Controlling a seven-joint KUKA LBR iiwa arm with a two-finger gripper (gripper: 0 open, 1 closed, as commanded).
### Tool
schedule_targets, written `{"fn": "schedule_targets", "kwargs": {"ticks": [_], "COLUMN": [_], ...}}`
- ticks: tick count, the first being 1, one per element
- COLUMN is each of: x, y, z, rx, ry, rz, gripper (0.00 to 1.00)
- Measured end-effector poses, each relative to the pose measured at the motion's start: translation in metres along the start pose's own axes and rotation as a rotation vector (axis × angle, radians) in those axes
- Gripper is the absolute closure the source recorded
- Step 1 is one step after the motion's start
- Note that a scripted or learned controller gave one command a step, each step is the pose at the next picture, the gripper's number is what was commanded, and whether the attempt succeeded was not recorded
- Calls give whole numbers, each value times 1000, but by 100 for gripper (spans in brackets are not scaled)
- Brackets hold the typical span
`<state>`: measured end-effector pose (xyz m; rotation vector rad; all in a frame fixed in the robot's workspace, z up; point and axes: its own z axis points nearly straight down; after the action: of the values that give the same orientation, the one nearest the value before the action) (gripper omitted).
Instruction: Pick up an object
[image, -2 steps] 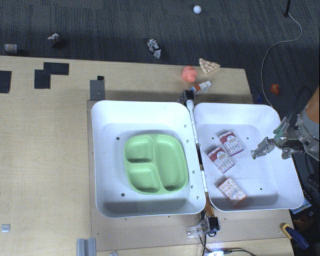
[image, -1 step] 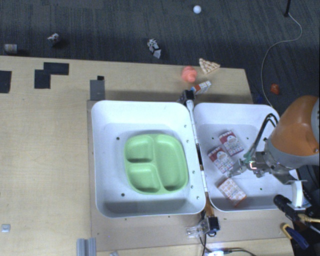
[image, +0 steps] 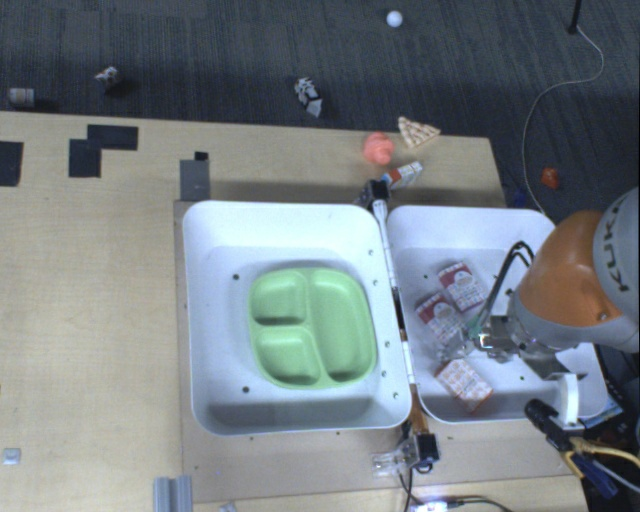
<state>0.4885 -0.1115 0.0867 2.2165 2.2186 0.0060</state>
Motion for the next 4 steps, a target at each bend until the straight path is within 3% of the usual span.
{"fn": "schedule_targets", "kwargs": {"ticks": [1,2,3,4], "x": [1,0,1,1], "y": [2,2,3,3], "z": [-11,-11,-22,-22], "rx": [-6,-6,-9,-9], "ry": [0,0,0,0], "rz": [-1,-2,-3,-3], "gripper": [100,0,100,0]}}
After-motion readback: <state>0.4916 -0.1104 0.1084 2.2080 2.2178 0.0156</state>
